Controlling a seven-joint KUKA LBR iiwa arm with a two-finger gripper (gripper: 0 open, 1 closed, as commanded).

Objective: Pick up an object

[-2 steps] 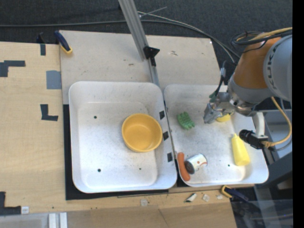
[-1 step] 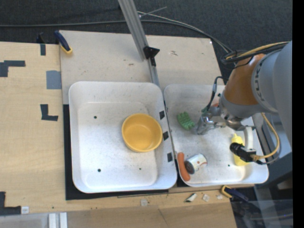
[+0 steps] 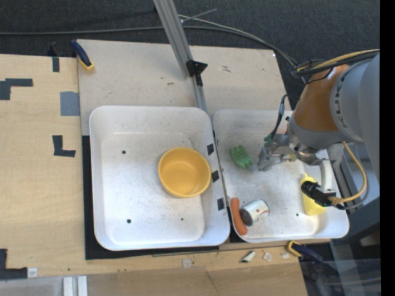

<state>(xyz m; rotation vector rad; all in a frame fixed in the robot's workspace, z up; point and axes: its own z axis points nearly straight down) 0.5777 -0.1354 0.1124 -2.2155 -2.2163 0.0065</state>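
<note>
Glossy yellow plastic bowl (image 3: 184, 172), matt speckled white bins (image 3: 111, 165), shiny metal cup (image 3: 253, 211), ridged green plastic pc (image 3: 242, 156)

Robotics lab: taped bench (image 3: 37, 165), two white bins (image 3: 105, 165), cables (image 3: 247, 39).

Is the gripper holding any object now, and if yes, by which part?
Nothing is held: the gripper is beside the green toy, with nothing between its fingers.

Background stuff: a metal pole (image 3: 174, 32) slants away up and left of the gripper (image 3: 266, 160), and there's a blue-and-yellow clamp (image 3: 82, 54) much further left. A second clamp (image 3: 302, 250) sits below the gripper on the bench edge, with grey tape patches (image 3: 69, 103) far off left.
</note>
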